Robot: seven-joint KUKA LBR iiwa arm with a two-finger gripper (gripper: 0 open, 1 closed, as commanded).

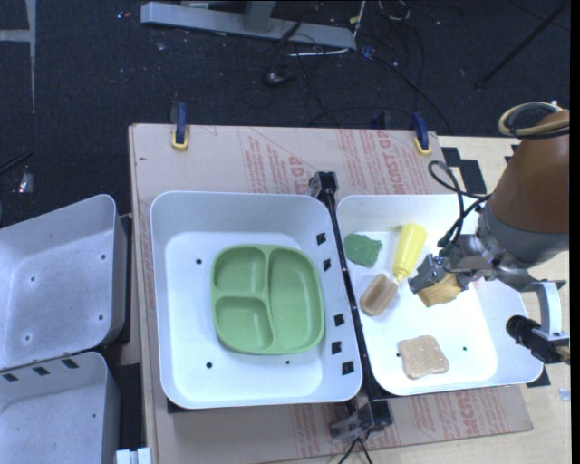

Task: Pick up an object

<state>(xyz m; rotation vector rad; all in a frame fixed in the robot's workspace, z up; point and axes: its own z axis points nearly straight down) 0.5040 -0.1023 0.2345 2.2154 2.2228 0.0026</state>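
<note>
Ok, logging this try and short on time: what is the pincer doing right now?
Pincer: low in the right bin, against a tan block beside the yellow bottle. Open, shut or holding it: cannot be told.

Floor: dark speckled carpet (82, 82), strewn with black cables (399, 63).
Worktop: pale brown printed cardboard sheet (254, 154), held at its far edge by two blue-and-yellow clamps (180, 127).
Far side: grey metal bar (245, 23) lying on the floor.
Left: white perforated metal panels (54, 272) beside the worktop.
</note>
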